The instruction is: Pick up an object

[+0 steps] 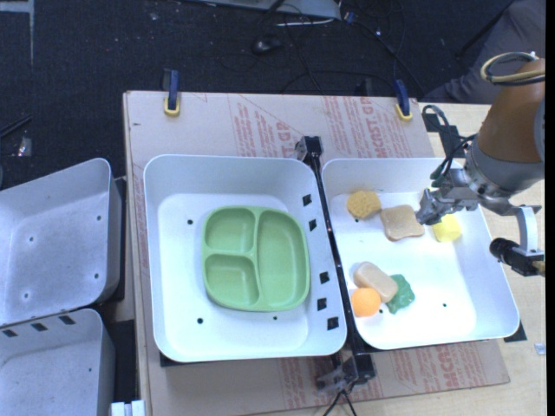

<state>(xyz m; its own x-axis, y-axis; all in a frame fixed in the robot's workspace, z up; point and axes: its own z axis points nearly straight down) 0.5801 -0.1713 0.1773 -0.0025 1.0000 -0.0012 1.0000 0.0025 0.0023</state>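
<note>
Camera view, seen from above at a slant. The gripper [431, 208] is lowered into the right bin [486, 319], at its far right part, with the grey wrist and orange band of the arm [512, 137] above it. Whether anything is pinched cannot be told, as the tool's end is dark and small against the bin floor.

The slice of toast [401, 223] lies just to the left of the gripper, touching or nearly touching it, its longer side running roughly left to right; this is judged the likeliest thing to be picked. A small yellow object [447, 229] lies just to the right of and slightly nearer than the gripper, close beside it. A round golden cookie [364, 204] is found further left, beyond the toast.

Well nearer the viewer and to the left of the gripper, a cluster is seen: a tan bread roll [375, 278], an orange ball [366, 302] and a green piece [401, 291], the three touching one another.

The left bin [165, 232], far to the left beyond the black divider [323, 232], holds a green sectioned plate [257, 258].

The toast and the yellow object flank the tool closely, so either may be nudged by a descent aimed at the other
</note>
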